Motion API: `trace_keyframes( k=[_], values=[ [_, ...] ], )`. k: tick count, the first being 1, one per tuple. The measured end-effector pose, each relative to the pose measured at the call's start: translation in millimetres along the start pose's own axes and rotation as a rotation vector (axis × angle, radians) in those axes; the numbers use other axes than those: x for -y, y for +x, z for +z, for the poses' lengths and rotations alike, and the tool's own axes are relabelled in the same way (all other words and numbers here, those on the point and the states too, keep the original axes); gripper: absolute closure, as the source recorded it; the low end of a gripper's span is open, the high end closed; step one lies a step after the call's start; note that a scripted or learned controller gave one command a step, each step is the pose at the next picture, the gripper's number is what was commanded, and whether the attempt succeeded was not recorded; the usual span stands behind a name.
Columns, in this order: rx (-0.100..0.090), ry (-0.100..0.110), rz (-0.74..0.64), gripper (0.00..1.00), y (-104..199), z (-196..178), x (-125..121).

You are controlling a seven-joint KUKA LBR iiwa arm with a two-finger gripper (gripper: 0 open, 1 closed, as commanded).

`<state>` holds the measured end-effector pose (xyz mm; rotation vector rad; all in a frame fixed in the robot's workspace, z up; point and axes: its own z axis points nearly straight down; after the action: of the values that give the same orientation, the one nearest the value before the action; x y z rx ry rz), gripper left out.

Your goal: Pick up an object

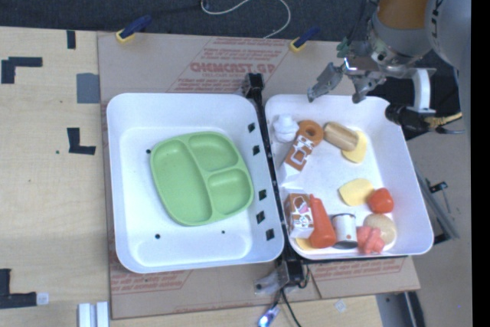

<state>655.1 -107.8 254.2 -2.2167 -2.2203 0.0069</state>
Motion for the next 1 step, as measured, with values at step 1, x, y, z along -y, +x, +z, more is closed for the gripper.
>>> trace_keyframes(
  k=[1],
  values=[
    [-0.001,0.006,-0.002,1.00,1.0,-6.0,-0.4]
  ],
)
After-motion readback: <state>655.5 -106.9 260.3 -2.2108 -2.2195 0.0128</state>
